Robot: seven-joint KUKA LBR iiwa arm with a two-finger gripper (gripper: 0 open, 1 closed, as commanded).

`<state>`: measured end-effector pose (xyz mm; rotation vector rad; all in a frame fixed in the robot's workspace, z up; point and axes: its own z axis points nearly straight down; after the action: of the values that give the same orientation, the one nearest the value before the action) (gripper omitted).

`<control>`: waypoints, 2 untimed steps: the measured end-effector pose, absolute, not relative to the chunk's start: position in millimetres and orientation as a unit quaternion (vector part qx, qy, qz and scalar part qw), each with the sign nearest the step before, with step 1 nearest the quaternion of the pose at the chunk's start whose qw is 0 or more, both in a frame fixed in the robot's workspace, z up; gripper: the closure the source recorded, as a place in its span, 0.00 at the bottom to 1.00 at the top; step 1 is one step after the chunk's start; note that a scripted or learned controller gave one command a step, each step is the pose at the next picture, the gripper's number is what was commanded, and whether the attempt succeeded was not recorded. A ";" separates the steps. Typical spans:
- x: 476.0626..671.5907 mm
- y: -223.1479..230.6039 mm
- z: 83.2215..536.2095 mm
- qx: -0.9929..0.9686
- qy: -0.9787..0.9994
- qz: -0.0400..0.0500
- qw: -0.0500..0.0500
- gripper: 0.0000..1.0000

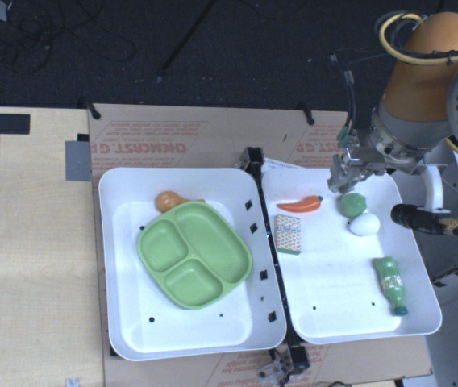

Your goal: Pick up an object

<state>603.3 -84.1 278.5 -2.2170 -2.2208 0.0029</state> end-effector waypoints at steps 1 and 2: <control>590.1 -44.9 266.2 -0.706 -0.708 0.002 0.002 1.00; 576.6 7.1 248.5 -0.706 -0.708 0.002 0.003 1.00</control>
<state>576.6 7.1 248.5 -2.2134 -2.2219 0.0049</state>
